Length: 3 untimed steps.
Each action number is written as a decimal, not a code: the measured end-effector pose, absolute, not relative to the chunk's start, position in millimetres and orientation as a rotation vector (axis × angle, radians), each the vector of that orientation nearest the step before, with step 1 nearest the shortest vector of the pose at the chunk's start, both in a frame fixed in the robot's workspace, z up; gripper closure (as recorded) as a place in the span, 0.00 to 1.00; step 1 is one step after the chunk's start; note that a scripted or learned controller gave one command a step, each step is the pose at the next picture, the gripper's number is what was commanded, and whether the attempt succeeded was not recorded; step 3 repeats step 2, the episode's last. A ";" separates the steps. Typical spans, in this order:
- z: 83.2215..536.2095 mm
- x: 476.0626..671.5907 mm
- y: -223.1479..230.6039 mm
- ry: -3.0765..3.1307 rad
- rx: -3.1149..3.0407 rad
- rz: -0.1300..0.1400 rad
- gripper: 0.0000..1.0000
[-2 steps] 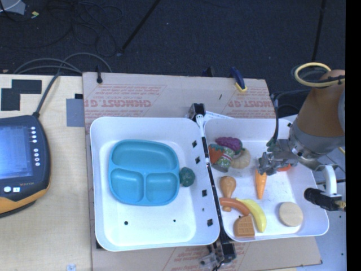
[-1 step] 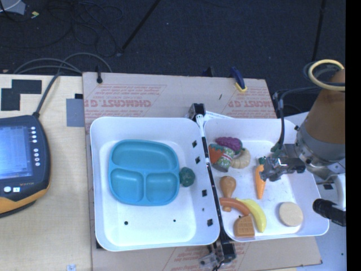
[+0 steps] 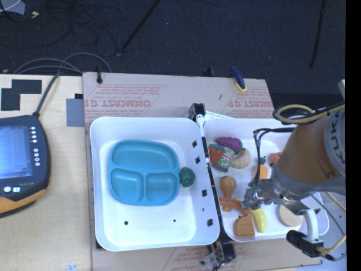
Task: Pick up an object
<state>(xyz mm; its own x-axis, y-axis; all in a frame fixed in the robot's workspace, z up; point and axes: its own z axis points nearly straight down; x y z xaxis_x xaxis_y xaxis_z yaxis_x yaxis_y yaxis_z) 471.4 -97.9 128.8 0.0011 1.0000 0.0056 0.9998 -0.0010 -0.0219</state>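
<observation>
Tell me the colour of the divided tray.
Light blue tray; seen in the camera view.

Right bin [image 3: 211,130]: right side covered by the arm [image 3: 307,154]; the rim there cannot be traced. Tool [image 3: 255,199]: small and dark against the toys; whether anything is gripped cannot be told. Yellow piece [image 3: 259,220]: upper end hidden under the tool. Orange piece [image 3: 230,204]: right end lost under the tool. Small orange bit [image 3: 263,171] and red bit [image 3: 274,158]: mostly masked by the arm, kind not made out. Pale round object [image 3: 289,216]: partly overlapped by the wrist. Handheld screen unit [image 3: 20,160]: cut by the left edge. Bench [image 3: 135,97]: near edge cut at the bottom of the view.
</observation>
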 end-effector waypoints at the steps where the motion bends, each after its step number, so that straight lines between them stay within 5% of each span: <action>1: 253.9 478.1 -50.7 -2.227 -2.216 -0.003 1.00; 2: 294.5 476.9 31.7 -2.228 -2.208 0.004 1.00; 3: 294.5 476.9 31.7 -2.228 -2.208 0.004 1.00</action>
